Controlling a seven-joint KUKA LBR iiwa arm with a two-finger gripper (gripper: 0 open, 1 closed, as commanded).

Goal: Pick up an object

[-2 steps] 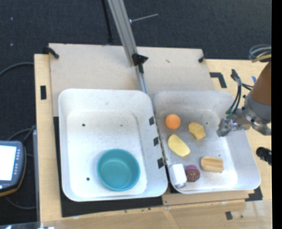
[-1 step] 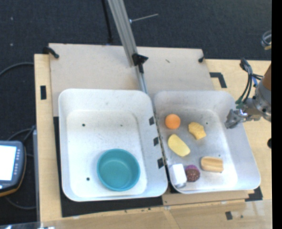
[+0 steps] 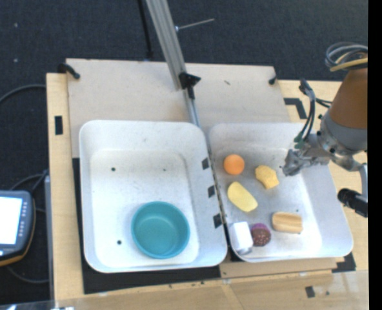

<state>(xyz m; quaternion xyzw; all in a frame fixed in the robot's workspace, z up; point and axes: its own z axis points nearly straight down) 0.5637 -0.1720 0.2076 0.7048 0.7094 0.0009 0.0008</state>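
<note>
- Gripper (image 3: pixel 293 165): poised over the right bin (image 3: pixel 330 237), near its upper right part; whether it is spread or pressed together cannot be told, and nothing is seen pinched in it.
- Small yellow piece (image 3: pixel 266 177): lies on the bin floor just beside the gripper, to its lower left; its long axis runs diagonally from upper left to lower right.
- Larger yellow piece (image 3: pixel 242 197): lies farther to the lower left, with a similar diagonal axis.
- Orange ball (image 3: pixel 234 165): rests to the left of the gripper, near the bin's left wall.
- Tan block (image 3: pixel 287 223): lies below the gripper, long axis roughly horizontal.
- Dark red ball (image 3: pixel 261 235) and white piece (image 3: pixel 242 236): lie side by side at the bin's lower left corner.
- Arm (image 3: pixel 349 108): enters from the right, orange band uppermost, wrist angled down and leftward into the bin.
- Left bin (image 3: pixel 104 141): contains a teal bowl (image 3: pixel 160 230) in its lower right part.
</note>
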